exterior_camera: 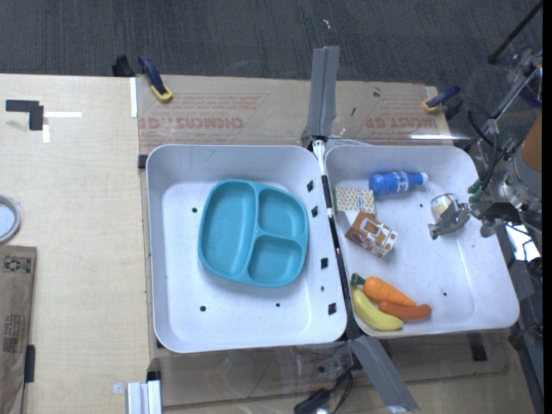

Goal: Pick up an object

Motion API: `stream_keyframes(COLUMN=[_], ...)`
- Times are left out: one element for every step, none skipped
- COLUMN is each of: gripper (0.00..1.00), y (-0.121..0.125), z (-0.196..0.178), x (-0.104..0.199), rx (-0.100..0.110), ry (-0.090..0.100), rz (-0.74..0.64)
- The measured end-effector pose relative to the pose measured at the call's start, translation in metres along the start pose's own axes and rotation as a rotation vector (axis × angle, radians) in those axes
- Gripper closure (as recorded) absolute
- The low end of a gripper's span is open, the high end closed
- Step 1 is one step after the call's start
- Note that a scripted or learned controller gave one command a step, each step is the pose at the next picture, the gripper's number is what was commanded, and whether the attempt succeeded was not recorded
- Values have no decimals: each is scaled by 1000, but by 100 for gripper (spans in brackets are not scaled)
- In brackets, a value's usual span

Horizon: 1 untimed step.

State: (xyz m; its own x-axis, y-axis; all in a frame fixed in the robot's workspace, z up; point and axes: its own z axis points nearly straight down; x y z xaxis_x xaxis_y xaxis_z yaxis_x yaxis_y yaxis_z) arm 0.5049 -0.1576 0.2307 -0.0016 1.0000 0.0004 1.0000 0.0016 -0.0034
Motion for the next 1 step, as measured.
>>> stream_keyframes(gripper=[0], y=[41], z=[130], x=[-51], rx=[-4], ry=[0], rz=[-56])
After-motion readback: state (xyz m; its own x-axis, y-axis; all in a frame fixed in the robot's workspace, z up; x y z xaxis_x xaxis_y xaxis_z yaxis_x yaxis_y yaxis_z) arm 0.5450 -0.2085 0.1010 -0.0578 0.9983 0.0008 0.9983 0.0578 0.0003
